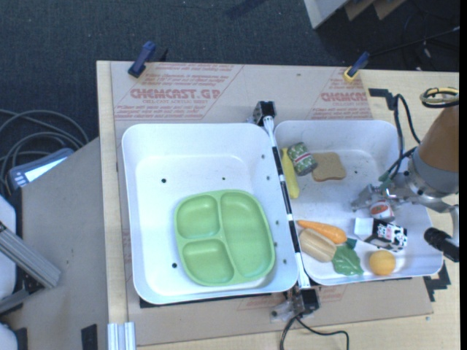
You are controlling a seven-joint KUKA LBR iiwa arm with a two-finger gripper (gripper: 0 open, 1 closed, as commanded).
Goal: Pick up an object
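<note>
Just below the jaws (378,197), a small can (379,211).

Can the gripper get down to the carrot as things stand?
Probably yes. The carrot lies uncovered in the right bin, and the gripper hovers just to its right, though a bread roll touches it.

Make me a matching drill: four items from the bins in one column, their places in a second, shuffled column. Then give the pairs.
Items
1. green tray
2. carrot
3. orange
4. toast

Places
A. right bin, far half, beside a small green can
B. right bin, near right corner
C. left bin, near half
D. right bin, near half, just beyond a bread roll

Pairs: 1-C, 2-D, 3-B, 4-A
</note>
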